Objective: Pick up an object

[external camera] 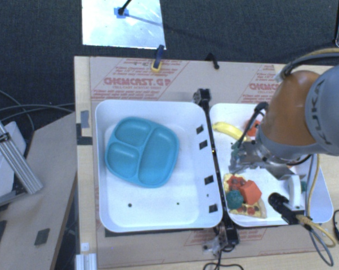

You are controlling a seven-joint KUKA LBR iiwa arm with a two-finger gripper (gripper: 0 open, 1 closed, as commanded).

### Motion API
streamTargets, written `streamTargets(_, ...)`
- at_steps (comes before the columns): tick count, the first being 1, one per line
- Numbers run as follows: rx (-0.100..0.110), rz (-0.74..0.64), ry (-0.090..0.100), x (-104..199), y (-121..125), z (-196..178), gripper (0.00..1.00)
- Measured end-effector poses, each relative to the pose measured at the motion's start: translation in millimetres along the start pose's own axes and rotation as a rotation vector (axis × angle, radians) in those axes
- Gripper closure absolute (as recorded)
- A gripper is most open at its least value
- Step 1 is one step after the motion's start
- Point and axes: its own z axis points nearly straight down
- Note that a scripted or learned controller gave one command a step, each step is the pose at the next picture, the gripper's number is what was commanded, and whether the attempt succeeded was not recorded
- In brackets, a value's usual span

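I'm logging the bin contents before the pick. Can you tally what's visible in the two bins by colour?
Blue: 1, the divided plate in the left bin.
Yellow: 1, the banana in the right bin.
Orange-red: 1, a block.
Teal: 1, a small toy.
Total: 4 visible; the arm hides part of the right bin.
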Motion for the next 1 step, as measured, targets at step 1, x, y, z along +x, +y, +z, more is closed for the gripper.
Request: streamTargets(1, -0.001, -0.002, 0.000, 23.8, 64.9, 11.4, 1.00)
